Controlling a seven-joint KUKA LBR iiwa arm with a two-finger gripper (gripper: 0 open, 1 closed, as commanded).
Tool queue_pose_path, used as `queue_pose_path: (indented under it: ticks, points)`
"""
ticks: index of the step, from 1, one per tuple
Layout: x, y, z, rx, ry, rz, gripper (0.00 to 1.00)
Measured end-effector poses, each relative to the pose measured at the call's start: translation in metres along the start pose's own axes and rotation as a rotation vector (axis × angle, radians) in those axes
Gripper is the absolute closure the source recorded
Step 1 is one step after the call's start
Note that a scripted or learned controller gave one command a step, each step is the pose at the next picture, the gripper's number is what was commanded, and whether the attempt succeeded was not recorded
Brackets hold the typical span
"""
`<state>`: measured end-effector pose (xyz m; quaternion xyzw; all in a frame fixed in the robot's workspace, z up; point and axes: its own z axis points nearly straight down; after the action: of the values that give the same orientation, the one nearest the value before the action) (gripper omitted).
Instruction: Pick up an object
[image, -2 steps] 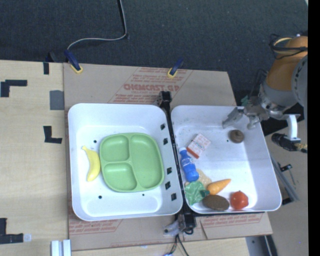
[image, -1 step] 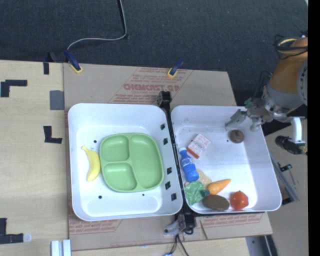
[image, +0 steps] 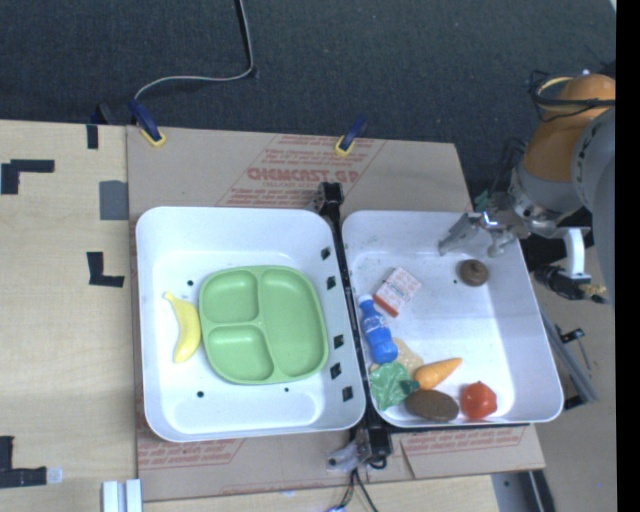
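My gripper (image: 482, 238) hangs over the far right corner of the right bin (image: 520, 300), open, with nothing between its fingers. Just in front of it lies a small brown round object (image: 473, 271), apart from the fingers. Further in the right bin are a red and white packet (image: 398, 291), a blue bottle (image: 377, 332), a green leafy toy (image: 392, 383), a carrot (image: 437, 373), a brown potato (image: 431, 404) and a red tomato (image: 479, 400).
The left bin (image: 160, 240) holds a green divided plate (image: 265, 323) with a yellow banana (image: 185, 328) beside it on the left. A black clamp (image: 330, 196) sits where the bins meet at the back. The grey arm with its orange band (image: 565, 140) enters from the right.
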<state>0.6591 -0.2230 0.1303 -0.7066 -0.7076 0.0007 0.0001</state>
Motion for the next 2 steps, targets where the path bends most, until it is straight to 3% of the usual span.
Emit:
queue_pose_path:
  ticks: [2]
  points:
    - [0.000,-0.019,-0.033,-0.001,0.000,0.001,0.00]
